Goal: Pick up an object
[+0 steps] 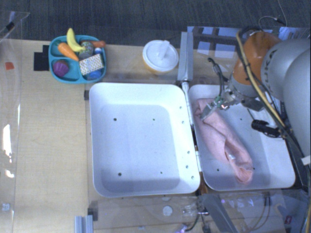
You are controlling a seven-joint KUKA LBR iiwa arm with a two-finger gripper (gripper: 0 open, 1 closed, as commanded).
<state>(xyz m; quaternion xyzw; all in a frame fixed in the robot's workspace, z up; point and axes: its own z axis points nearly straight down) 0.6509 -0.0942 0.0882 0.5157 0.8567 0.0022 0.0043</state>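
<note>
- No brand, label or writing can be read on anything here.
- The cloth [224,142] is pale pink, soft and crumpled, lying as a long rumpled strip with folds along it.
- It lies in the right bin [272,174], running from near the bin's upper left corner down toward its lower middle.
- The tool [212,108] sits at the cloth's upper end, right over its top fold; whether it is open or closed cannot be told, nor whether it grips the cloth.
- The left bin [141,140] stands beside it on the tabletop [48,144].
- A blue tray [77,58] of toy food and a white-lidded cup [160,56] sit behind the bins.
</note>
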